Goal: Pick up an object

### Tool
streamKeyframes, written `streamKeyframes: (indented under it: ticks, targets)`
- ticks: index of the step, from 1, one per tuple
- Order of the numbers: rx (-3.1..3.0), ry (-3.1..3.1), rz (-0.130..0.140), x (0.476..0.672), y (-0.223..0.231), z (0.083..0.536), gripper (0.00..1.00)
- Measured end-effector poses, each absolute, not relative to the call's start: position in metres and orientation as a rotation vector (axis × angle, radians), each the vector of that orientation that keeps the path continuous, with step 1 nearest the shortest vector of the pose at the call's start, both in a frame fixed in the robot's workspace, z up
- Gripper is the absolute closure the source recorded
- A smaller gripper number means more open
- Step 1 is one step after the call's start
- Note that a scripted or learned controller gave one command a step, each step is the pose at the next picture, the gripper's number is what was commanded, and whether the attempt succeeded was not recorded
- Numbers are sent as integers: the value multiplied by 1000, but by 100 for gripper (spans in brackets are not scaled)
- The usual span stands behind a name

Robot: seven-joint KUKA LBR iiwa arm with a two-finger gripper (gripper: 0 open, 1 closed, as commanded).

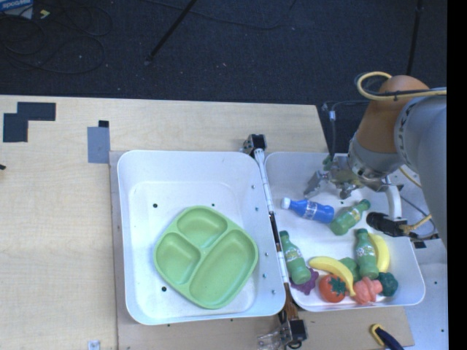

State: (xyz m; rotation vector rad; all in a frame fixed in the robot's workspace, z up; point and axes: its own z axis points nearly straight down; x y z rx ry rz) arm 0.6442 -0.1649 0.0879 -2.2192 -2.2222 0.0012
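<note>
My gripper (327, 189) hangs over the far part of the right bin (416, 294), open, with nothing between its fingers. Just below it a blue bottle (309, 210) lies on its side. A green bottle (346, 219) lies tilted beside that one, to its right. Nearer the front are another green bottle (294, 258), an upright green bottle (366, 252), a banana (333, 267), a red tomato (332, 289), a purple piece (307, 281) and an orange-pink toy (367, 290).
The left bin (139, 195) holds a light green divided plate (206, 257). A ridge with a black clip (255, 144) separates the bins. The grey arm with its orange band (387, 122) comes in from the right above the right bin's far corner.
</note>
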Motion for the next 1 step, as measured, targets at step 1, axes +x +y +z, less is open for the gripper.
streamKeyframes:
  ticks: [1]
  targets:
    - [-2219, -2221, 2, 644, -164, 88, 0]
